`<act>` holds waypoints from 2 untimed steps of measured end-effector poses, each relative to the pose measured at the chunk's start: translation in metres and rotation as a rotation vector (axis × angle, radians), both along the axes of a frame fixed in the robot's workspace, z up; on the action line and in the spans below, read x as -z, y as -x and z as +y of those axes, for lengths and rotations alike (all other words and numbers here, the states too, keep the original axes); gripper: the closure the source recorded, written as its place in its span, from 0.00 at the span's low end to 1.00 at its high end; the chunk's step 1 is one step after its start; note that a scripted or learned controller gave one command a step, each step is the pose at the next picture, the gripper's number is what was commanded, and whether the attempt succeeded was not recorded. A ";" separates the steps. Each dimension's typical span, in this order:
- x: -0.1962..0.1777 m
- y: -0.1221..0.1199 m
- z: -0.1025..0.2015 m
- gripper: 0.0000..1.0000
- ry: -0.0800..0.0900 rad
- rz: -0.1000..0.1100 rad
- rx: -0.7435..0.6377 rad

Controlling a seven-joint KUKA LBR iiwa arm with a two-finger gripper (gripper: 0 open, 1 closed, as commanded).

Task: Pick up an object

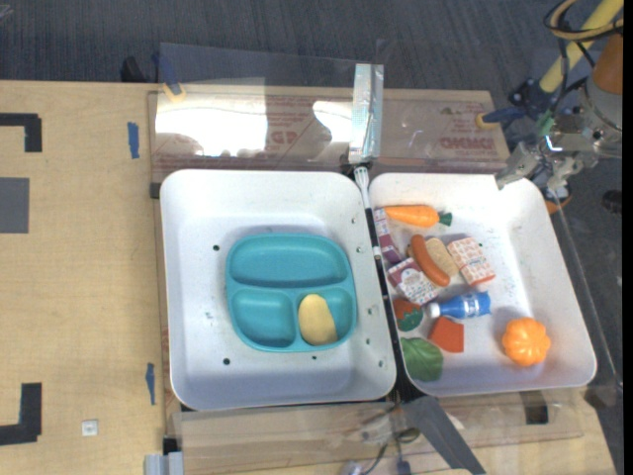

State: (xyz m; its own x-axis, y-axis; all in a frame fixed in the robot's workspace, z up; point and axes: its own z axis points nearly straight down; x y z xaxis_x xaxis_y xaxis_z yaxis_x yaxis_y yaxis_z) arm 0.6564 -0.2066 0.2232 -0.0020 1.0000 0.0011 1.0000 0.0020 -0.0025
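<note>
Two shallow white bins are seen side by side on the bench. In the left bin a teal divided tray is set, and a yellow potato-like piece is lodged in the tray's lower right compartment.

The right bin is loaded along its left side. A carrot is laid near the top edge. Below it a hot-dog bun is found beside a small printed carton, with another printed packet just left of and below them. A blue-and-white bottle is laid on its side beneath the packet. A red piece and a green leafy piece are grouped near the bottom. A small orange pumpkin is set apart toward the bin's lower right.

The gripper is placed over the upper right corner of the right bin, clear of all items. Whether the jaws are spread or pressed together cannot be told; nothing is seen between them.
</note>
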 end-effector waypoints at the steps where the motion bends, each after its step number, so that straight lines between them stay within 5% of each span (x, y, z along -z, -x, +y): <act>1: 0.035 -0.010 0.084 0.00 -0.002 0.002 -0.071; 2: 0.117 -0.016 0.108 0.00 0.004 -0.021 -0.021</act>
